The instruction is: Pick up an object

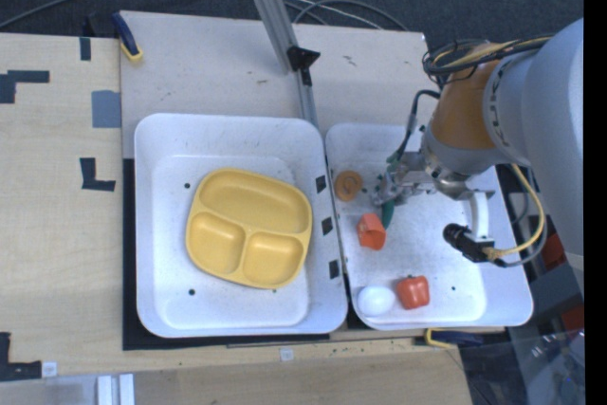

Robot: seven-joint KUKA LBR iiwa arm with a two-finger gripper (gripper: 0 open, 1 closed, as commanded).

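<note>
The right bin [474, 299] holds several small objects. An orange carrot-like piece with a green top [372, 231] lies near the bin's left side. A brown round disc [348, 185] sits above it. A white ball [376, 300] and a red pepper [413, 291] rest near the front edge. My gripper [388, 194] is low in the right bin, just above the carrot's green end and right of the brown disc. Nothing can be seen held in it.
The left bin [152, 204] holds a yellow divided plate [249, 227]. A metal pole [275, 9] slants down to the gap between the bins. A black cable end [467, 242] hangs off the arm over the right bin.
</note>
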